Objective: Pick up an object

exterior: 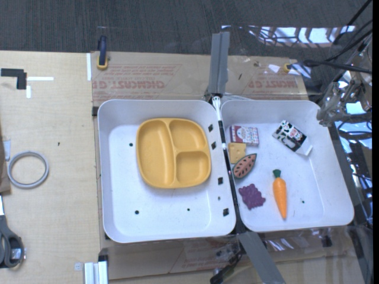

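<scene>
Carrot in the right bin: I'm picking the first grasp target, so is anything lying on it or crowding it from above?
Nothing visible does. The carrot lies flat on the right bin floor, uncovered, with the purple grapes to its left, apart from it. The gripper sits by the bin's upper right rim.

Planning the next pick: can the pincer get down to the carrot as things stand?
Probably yes. The carrot lies flat in the right bin, apart from the purple grapes, with nothing over it.

A pale wooden bench [47,218] fills the left. Behind it lies dark grey carpet [148,10]. Cardboard [154,78] lies on the bench's far edge.
</scene>
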Controlling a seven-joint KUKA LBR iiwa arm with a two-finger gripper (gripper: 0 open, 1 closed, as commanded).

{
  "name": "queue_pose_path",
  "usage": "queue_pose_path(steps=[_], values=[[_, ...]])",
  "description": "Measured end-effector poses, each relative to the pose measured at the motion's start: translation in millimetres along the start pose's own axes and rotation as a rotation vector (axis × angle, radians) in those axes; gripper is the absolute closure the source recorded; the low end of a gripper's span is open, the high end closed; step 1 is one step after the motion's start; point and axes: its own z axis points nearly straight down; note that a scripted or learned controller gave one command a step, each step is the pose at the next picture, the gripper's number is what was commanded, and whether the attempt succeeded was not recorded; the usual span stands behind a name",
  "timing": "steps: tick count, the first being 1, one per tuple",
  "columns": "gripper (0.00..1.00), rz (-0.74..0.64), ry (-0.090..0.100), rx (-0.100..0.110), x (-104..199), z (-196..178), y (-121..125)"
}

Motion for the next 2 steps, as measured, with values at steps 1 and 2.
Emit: queue_pose_path(steps=[1, 2], values=[[0.0, 0.423, 0.002, 0.001, 55.5, 87.4, -15.1], [0.0, 0.332, 0.0, 0.001, 19.1, 76.3, -15.1]])
